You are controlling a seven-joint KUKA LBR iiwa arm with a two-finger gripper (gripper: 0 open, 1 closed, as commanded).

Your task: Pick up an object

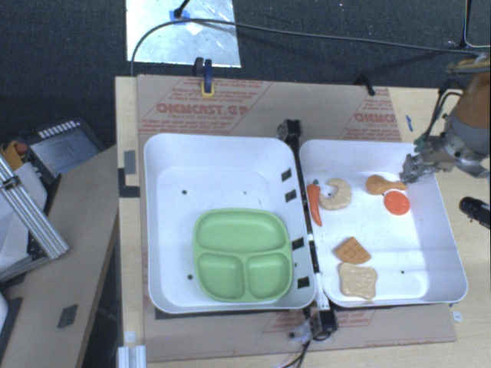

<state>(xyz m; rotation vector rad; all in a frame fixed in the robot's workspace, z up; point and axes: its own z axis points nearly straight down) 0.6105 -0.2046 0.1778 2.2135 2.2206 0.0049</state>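
The right bin (437,228) holds several toy foods. An orange carrot (314,203) lies along its left wall, with a pale curved pastry piece (335,194) beside it. A brown drumstick (381,183) and a red round slice (397,203) lie near the far right. A small brown waffle (352,249) and a slice of toast (357,280) sit toward the front. My gripper (413,170) hangs at the bin's far right, just right of the drumstick and above the red slice. Nothing is visibly held in it.
The left bin (165,205) bears a green divided plate (242,253) at its front right. A black clip strip (301,205) runs between the bins. The grey arm (468,136) enters from the right. A cable crosses the dark floor behind, and aluminium rails (27,213) stand left.
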